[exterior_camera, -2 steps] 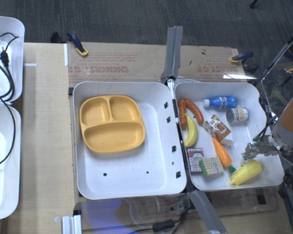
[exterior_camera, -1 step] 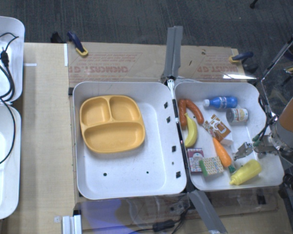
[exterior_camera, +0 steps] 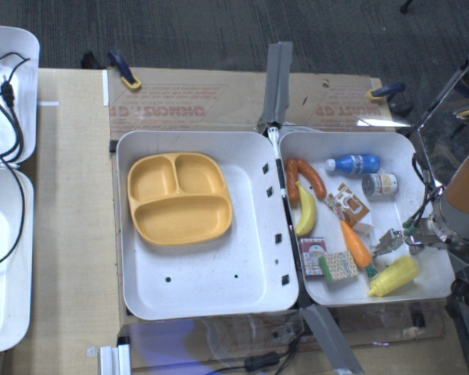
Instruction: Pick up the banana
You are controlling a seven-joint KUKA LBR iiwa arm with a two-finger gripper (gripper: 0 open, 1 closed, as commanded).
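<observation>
We find the banana [exterior_camera: 304, 211] lying in the right bin [exterior_camera: 391, 141], close against that bin's left wall, its length running roughly up and down the view. A sausage [exterior_camera: 306, 177] curves just above it and appears to touch its upper end. Below the banana sits a small red-and-white packet [exterior_camera: 312, 253], with a speckled block [exterior_camera: 340, 266] beside it. An orange carrot [exterior_camera: 356, 244] lies at a slant near the middle of the bin, a yellow squeeze bottle [exterior_camera: 392, 276] rests toward the bottom, and a blue bottle [exterior_camera: 355, 163] and a small can [exterior_camera: 380, 184] lie near the top. The gripper [exterior_camera: 390, 241] stands low at the right side of this bin, between the carrot and the yellow bottle, well apart from the banana; we cannot tell how it is set. The left bin [exterior_camera: 203, 287] holds a yellow divided plate [exterior_camera: 180, 198].
</observation>
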